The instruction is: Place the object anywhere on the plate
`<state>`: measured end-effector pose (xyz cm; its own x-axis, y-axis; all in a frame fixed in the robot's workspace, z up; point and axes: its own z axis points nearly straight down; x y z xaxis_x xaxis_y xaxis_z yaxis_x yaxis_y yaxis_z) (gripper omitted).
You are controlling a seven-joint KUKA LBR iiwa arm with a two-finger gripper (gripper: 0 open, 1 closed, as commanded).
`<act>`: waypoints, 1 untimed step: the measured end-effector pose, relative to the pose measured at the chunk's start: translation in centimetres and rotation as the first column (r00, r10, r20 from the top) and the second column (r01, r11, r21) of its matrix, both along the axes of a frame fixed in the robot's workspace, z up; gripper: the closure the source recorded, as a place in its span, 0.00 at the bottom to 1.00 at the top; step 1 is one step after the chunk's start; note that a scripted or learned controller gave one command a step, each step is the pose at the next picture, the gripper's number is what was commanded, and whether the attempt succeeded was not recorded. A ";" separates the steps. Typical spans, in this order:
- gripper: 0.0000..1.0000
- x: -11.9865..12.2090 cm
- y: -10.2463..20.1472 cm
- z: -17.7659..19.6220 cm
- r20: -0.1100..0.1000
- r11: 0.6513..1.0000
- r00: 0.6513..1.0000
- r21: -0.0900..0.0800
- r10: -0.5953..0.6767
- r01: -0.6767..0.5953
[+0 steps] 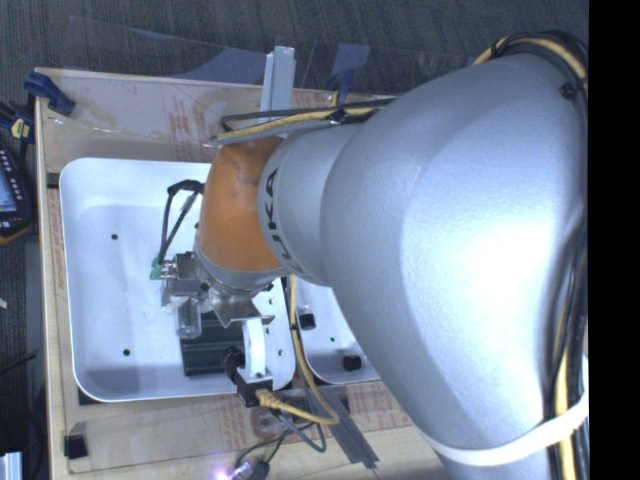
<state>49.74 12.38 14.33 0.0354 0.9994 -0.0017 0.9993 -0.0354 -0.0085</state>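
- Camera view shows dark lettering on the grey arm (430,218) beside its orange band (235,213); it runs sideways and is partly cut off, so it can't be read for certain.
- Faint reddish print runs over the pale wooden desk (150,118) along the far side, too washed out to read.
- Left bin (85,268) is shallow, glossy white plastic with rounded corners and a few small dark dots on its floor.
- Right bin (335,363) shows as a narrow white strip under the arm, with two small black pieces (307,320) lying apart on it.
- A blue clamp (45,93) sits at the desk's far left corner.
- The arm's smooth, rounded grey casing reaches in from the right and bends down at the orange band, the wrist pointing into the left bin's near right part.
- Pincer (188,306) is bare metal and hangs low over the left bin's floor; whether it is open or closed cannot be told.
- Where the object and the plate lie cannot be told, as the arm covers most of the right bin.
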 end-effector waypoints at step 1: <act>1.00 -2.3 7.8 0.4 0.003 0.954 0.954 0.001 0.301 -0.301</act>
